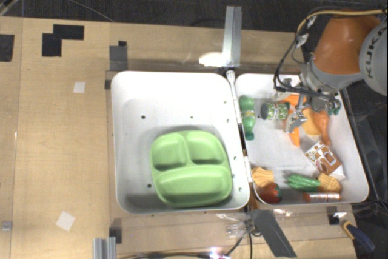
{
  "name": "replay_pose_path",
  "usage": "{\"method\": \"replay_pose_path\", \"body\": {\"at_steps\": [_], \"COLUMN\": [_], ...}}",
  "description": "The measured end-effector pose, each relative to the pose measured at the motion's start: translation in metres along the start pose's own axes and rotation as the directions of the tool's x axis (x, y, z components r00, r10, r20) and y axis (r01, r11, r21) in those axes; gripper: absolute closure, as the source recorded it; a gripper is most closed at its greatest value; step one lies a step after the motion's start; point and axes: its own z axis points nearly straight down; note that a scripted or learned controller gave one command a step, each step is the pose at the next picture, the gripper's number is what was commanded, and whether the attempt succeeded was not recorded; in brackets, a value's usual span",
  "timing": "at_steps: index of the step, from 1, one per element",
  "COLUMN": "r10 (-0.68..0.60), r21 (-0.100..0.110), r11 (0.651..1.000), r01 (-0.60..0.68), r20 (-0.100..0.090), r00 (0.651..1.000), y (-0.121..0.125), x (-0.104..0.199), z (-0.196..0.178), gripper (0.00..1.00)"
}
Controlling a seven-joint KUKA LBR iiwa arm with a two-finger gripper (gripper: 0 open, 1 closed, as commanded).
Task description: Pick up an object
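Claw (297, 120), grip state unclear, hangs beside small can (276, 110); label unreadable.

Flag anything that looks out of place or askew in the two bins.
Nothing looks spilled or damaged. The green divided tray lies slightly askew in the left bin; the toy food is jumbled loosely in the right bin, with the small can tipped on its side.

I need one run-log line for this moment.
gripper: low in right bin, beside small can | green tray: in left bin | pick not confirmed
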Motion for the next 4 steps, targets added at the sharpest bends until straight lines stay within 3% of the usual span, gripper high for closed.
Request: {"method": "replay_pose_path", "body": {"at_steps": [1,2,3,4], "r10": [0.027,-0.026,0.025,0.061], "r21": [-0.001,0.0,-0.001,0.0], "r11": [1.0,1.0,1.0,0.998], "r01": [-0.027,0.026,-0.025,-0.061], "r20": [0.001,0.0,0.001,0.003], "r00": [1.0,1.0,1.0,0.998], "y": [0.034,0.032,0.034,0.053], "x": [0.029,0.01,0.04,0.118], "z": [0.009,0.01,0.009,0.006], "gripper": [0.0,0.0,0.0,0.0]}}
